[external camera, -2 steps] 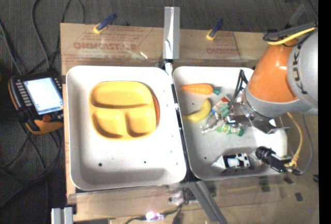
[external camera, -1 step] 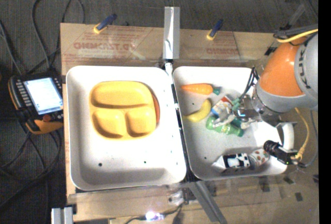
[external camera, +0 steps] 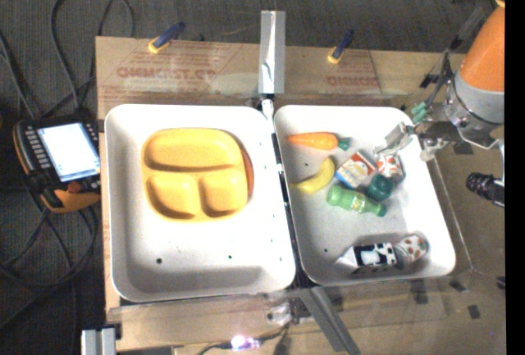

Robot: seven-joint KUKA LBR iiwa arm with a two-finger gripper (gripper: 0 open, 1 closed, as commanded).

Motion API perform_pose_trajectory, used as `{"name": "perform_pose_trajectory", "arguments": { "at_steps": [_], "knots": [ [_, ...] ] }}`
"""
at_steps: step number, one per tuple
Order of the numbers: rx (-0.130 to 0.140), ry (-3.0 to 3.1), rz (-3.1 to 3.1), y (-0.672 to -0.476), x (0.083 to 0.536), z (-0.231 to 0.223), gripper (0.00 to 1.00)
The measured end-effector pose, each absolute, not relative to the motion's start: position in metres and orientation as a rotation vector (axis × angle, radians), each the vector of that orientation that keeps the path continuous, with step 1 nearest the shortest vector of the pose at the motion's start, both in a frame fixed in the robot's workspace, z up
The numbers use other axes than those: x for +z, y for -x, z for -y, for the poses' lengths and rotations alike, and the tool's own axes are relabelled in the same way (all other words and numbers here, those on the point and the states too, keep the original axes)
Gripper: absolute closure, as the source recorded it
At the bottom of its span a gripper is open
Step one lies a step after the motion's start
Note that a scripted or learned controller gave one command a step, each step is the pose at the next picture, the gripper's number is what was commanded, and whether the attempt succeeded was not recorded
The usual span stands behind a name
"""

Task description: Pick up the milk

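Note:
The milk (external camera: 376, 256) is a black-and-white cow-patterned carton. It lies on its side near the front edge of the right bin (external camera: 439, 218). My gripper (external camera: 395, 142) hangs over the bin's back right part, well behind the milk. It is just above a small red-and-white can (external camera: 392, 167). Nothing shows in its grasp.
A red-spotted white toy (external camera: 413, 247) touches the milk's right end. Mid-bin lie a carrot (external camera: 313, 140), a banana (external camera: 318, 176), a small white and orange carton (external camera: 354, 171), a green bottle (external camera: 354, 200) and a teal piece (external camera: 380, 186). The left bin (external camera: 123, 247) holds a yellow divided tray (external camera: 197, 173).

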State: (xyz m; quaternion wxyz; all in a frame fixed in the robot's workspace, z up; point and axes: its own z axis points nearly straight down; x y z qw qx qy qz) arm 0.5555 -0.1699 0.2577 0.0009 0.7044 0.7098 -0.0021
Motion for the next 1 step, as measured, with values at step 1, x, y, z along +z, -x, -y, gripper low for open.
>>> {"name": "perform_pose_trajectory", "arguments": {
  "at_steps": [1],
  "knots": [
    [-0.001,-2.231,-2.217,-0.4875,0.1023,0.211,0.0]
  ]
}}
